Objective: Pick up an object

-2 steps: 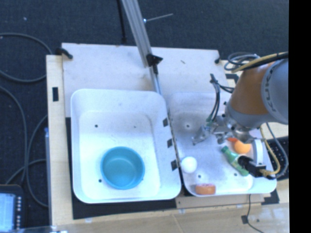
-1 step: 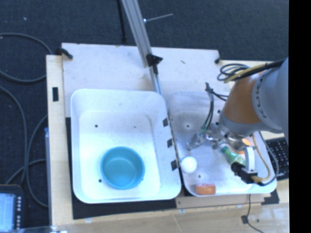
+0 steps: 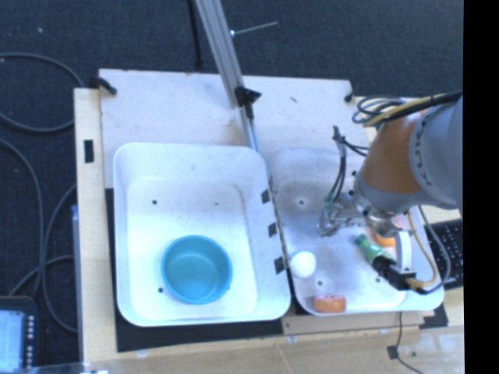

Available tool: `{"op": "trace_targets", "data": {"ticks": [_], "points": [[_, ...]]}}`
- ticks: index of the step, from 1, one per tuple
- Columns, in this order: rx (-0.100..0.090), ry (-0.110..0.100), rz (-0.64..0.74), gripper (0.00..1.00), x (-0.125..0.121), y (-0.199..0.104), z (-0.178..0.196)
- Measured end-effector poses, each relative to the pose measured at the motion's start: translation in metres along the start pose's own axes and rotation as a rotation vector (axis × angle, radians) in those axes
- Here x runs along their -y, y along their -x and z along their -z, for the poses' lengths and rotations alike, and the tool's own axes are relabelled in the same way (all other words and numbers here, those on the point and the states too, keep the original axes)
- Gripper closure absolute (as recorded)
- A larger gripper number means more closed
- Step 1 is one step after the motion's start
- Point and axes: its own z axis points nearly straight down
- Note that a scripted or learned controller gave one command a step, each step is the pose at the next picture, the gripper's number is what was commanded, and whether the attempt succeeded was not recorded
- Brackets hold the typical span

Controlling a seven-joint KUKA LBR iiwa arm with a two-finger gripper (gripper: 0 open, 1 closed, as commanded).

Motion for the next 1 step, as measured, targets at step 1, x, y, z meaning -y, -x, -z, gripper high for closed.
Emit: {"op": "trace_targets", "data": {"ticks": [1], "points": [[0.0, 0.0, 0.003, 1.0, -0.0015, 0.0021, 0.0444]]}}
